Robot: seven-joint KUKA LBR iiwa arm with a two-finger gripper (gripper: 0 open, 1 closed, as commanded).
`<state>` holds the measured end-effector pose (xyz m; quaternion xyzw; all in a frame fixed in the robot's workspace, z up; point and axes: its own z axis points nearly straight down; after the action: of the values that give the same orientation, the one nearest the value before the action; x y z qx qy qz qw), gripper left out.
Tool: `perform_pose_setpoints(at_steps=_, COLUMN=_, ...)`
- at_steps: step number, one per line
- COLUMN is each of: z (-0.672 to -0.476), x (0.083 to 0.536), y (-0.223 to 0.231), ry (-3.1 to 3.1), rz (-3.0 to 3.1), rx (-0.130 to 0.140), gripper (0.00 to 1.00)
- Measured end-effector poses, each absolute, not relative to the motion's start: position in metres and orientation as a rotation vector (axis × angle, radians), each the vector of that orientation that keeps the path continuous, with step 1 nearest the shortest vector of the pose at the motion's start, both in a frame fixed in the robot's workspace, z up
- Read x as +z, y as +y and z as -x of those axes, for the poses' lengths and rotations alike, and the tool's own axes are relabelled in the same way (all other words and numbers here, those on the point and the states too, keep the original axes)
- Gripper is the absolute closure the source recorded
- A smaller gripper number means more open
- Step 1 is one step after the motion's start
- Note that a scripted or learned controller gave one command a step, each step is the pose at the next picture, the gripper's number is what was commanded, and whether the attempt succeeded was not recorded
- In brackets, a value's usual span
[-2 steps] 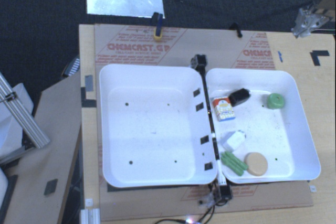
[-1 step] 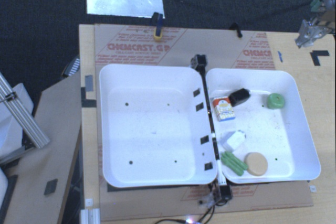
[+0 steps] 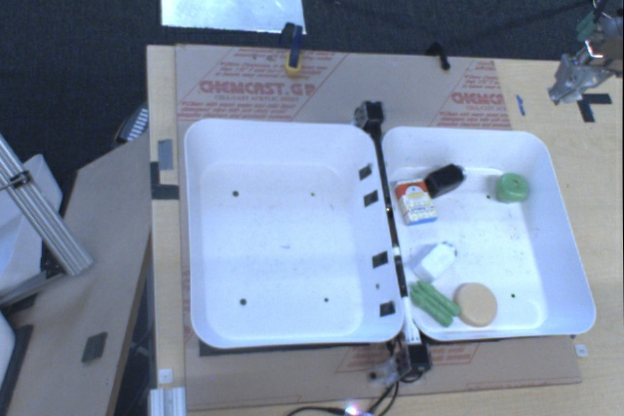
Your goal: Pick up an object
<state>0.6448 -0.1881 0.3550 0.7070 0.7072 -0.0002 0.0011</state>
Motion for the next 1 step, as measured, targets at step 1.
perform_pose_setpoints(at_steps=1, z=-0.6254, x=0.337, y=-0.1918, ry=2.221, rz=-2.22, rx=-0.001, gripper=1.0)
